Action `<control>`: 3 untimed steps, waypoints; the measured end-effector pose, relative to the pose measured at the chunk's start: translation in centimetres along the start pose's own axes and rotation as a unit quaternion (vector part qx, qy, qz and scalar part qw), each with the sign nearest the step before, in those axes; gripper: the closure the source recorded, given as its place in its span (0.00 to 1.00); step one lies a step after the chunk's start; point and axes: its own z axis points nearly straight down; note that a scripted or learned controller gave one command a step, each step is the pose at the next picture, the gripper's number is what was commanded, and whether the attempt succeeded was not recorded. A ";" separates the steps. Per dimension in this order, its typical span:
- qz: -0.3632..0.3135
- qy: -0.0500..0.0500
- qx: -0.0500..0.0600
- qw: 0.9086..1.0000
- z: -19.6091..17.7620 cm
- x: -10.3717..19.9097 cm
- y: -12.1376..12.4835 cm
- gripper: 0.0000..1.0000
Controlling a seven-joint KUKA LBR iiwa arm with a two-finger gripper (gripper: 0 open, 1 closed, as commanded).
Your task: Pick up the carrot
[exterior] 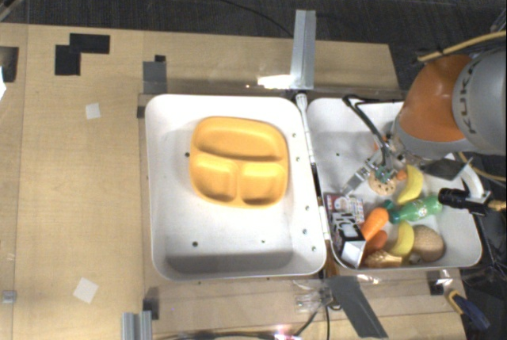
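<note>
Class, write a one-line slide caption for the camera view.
Arm's end effector hovers over the right bin near the carrot; yellow tray sits in the left bin.

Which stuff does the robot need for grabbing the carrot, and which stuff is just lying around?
For the job:
carrot
claw

Just lying about:
yellow divided tray
bananas
green bottle
potato
black and white packet

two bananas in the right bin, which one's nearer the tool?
The upper banana, just right of the tool. The other banana lies lower, beside the potato.
</note>
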 end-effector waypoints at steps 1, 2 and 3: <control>0.007 -0.001 -0.001 1.000 -0.2 4.1 -5.0 0.00; 0.004 -0.005 -0.006 1.000 -1.5 3.9 -4.6 1.00; 0.251 0.002 0.002 0.968 -9.8 8.1 -2.5 1.00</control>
